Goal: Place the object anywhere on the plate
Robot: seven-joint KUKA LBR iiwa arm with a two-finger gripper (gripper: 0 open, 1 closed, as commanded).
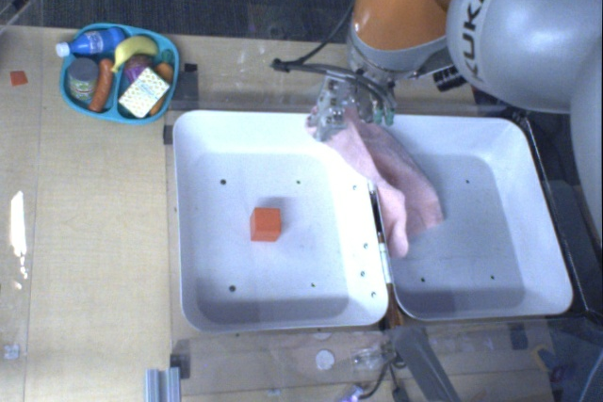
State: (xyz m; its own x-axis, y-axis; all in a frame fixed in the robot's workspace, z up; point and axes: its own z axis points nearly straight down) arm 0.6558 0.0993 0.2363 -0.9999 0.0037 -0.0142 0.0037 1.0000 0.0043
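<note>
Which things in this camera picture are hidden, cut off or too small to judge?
- Gripper fingertips: covered by the pink cloth hanging from them.
- Arm: cut off by the top and right edges.
- Blue tray items: too small to identify surely.
- A plate: cannot be made out.
- Orange block material: unclear.

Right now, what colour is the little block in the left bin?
Orange block, in the camera view.

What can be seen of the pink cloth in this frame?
The pink cloth looks like soft, limp fabric, pale pink and creased. Its top corner is bunched at the end effector, near the back rim of the bins, and looks pinched there, though the contact is partly hidden. From there it hangs and trails diagonally toward the front, draping over the divide between the left bin and right bin. Its lower end rests mostly in the right bin, apart from the orange block.
</note>
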